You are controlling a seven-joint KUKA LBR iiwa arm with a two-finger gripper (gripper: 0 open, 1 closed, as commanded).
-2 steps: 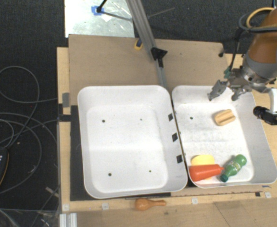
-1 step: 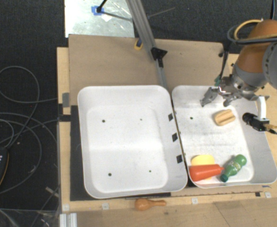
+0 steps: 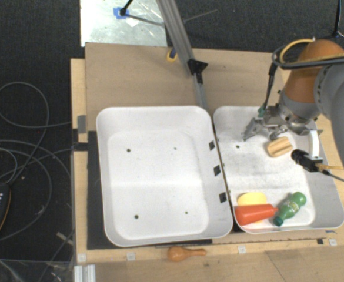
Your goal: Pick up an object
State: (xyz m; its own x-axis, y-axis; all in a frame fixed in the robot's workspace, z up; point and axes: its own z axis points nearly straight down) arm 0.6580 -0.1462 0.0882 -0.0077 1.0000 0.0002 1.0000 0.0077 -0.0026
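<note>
My gripper (image 3: 261,134) hangs over the far part of the right bin (image 3: 330,201), its fingers spread open with nothing between them. A tan wooden cylinder (image 3: 279,147) lies on the bin floor just to the right of the fingertips, close to them but not between them. At the bin's near edge lie a yellow piece (image 3: 251,198), an orange-red carrot-shaped piece (image 3: 255,214) and a green bottle (image 3: 290,207), packed close together.
The left bin (image 3: 154,175) lies beside the right one, with black clips (image 3: 217,170) along the shared rim. A small tan pear-shaped object (image 3: 186,252) rests on the bench in front of the bins. A grey pole (image 3: 180,34) slants over the bench's far side.
</note>
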